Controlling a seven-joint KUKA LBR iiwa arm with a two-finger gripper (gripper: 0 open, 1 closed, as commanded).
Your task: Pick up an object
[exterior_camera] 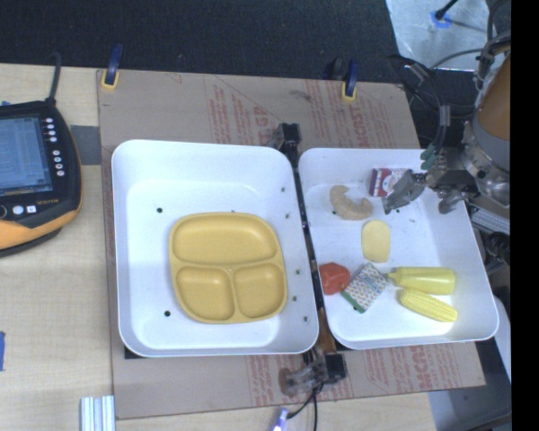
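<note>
Your hand [424,194] is hovering with fingers spread, grasping nothing, over the right bin [485,268], lining up beside the red-and-white packet [384,181].

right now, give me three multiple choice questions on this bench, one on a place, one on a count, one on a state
1. Which bin holds the yellow divided tray?
A. the left bin
B. the right bin
C. neither, it sits on the bench

2. How many compartments does the tray have?
A. two
B. three
C. five

3. How do the gripper's fingers stand?
A. shut on the corn cob
B. spread apart with nothing between them
C. shut on the tray

Answers:
1. A: the tray lies flat in the left bin, while the small items lie in the right bin.
2. B: one wide section above two smaller ones.
3. B: the gripper hangs over the right bin's far edge, and the yellow corn cob lies apart near the front.
</note>
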